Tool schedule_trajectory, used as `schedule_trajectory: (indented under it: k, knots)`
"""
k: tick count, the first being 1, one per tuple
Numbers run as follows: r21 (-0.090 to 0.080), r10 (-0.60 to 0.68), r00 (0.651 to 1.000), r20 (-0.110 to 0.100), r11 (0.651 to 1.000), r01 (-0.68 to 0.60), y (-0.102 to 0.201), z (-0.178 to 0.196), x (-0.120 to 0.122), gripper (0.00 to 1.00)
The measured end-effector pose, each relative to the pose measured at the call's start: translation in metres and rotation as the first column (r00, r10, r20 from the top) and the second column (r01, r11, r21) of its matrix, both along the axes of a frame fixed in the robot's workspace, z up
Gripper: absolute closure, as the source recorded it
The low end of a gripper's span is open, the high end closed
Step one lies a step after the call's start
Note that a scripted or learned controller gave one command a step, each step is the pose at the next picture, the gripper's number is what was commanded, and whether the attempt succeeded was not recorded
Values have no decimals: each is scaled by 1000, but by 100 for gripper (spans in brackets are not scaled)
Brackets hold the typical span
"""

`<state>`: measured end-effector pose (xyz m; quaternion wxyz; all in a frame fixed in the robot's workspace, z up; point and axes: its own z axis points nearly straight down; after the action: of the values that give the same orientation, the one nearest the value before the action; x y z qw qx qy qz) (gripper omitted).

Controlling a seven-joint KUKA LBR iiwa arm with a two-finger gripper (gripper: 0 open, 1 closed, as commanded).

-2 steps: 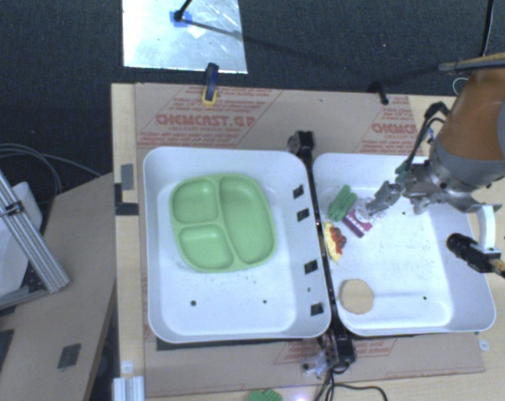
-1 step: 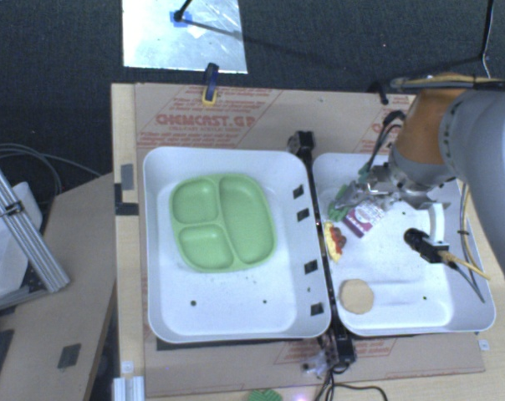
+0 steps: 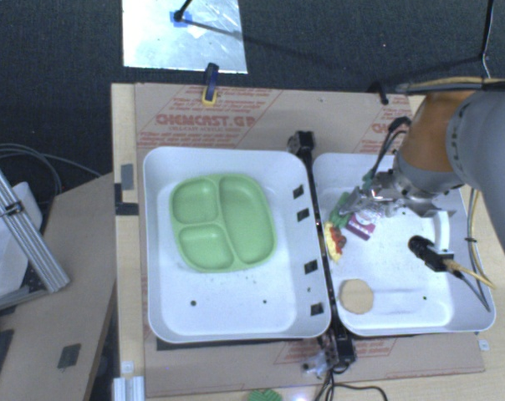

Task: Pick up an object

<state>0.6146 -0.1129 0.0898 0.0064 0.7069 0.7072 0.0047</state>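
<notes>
The left bin [image 3: 227, 324] carries a green divided plate [image 3: 221, 222]. In the right bin [image 3: 403, 312], the gripper [image 3: 369, 197] hangs over a jumble of small toys [image 3: 358, 228] against the bin's left wall, probably to take one. Whether it is clenched cannot be told. A tan disc [image 3: 357, 296] lies apart.

The bins [image 3: 236, 307] are evenly lit from above and nearly washed out; glare is seen on the silver sheet [image 3: 183, 23]; detail is softened throughout; shadows are faint.

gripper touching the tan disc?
Apart. Camera view shows bare white bin floor between the gripper and the tan disc.
</notes>
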Motion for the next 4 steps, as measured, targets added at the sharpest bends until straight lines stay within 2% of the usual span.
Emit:
schedule_trajectory:
  k: [1,2,3,4]
  knots:
    - [2,5,1000,-6,1000,-5,7,-2,14,0]
    - [0,-1,1000,-4,1000,1,6,-1,-19,0]
    - [1,0,1000,-3,1000,0,1,-1,-35,0]
    - [1,1,1000,-7,1000,-1,-31,-2,0,0]
